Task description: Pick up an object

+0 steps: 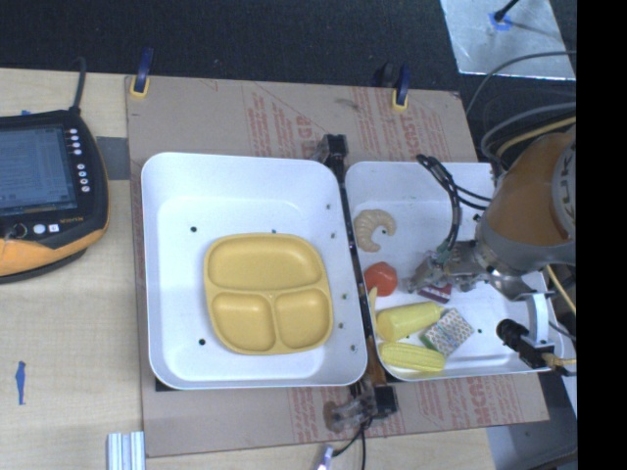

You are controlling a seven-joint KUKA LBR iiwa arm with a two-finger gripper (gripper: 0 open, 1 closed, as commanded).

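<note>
Tool [436,274], fingers' state I cannot tell, should drop squarely onto the tomato [382,278] at nine o'clock, avoiding the corn [408,319].

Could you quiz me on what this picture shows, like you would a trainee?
1. True or false: the yellow plastic tray with three compartments lies in the left white bin.
2. Which lies nearest the wall between the two bins? A) the small red tomato-like ball B) the silver-speckled square packet C) the black handheld screen with the orange edge
3. Fill in: the curled pale shrimp-shaped toy lies in the ____ white bin.

Key: 1 true. 2 A. 3 right, where the two yellow corn cobs and the arm's gripper also are.
</note>
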